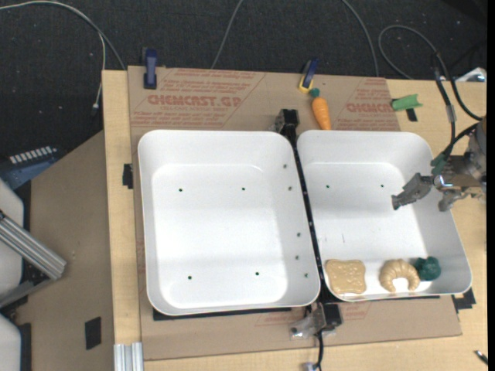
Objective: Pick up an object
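Nearest the camera, along the front wall of the right bin (363, 149), lie three candidate objects: a tan toast-shaped piece (345, 276), a croissant (399, 275) just beside it, and a dark green item (427, 267) touching the croissant near the corner. Above them, at the bin's right rim, hangs the gripper (424, 191), fingers spread apart with nothing between them. The left bin (220, 219) adjoins. A toy carrot (320, 112) rests on the cardboard beyond both bins. Likely hazards: objects crowded against the wall and corner leave little room for a finger, so a descent may strike the rim, nudge a neighbour, or close on two items.
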`<state>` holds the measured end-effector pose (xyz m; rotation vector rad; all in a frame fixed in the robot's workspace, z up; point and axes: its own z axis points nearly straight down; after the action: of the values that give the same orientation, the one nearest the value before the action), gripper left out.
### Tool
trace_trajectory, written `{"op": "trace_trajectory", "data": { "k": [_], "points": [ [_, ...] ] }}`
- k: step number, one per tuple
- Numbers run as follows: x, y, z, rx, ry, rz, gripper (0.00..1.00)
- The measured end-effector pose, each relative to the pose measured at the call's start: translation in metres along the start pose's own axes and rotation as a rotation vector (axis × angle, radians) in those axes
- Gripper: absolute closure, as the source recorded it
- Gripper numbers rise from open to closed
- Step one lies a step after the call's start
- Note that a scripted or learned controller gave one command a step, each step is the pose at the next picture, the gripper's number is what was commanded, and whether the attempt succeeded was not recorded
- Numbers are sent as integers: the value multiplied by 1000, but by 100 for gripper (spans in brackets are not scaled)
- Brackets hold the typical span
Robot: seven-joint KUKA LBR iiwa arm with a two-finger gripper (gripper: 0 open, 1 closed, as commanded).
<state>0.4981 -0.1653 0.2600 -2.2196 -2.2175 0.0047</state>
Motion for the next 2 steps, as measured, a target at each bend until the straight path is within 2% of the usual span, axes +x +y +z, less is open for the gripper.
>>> {"op": "trace_trajectory", "data": {
  "k": [1, 2],
  "points": [
    [0, 1, -3, -6, -1, -1, 0],
    [-3, -5, 57, 0, 1, -1, 0]
  ]
}}
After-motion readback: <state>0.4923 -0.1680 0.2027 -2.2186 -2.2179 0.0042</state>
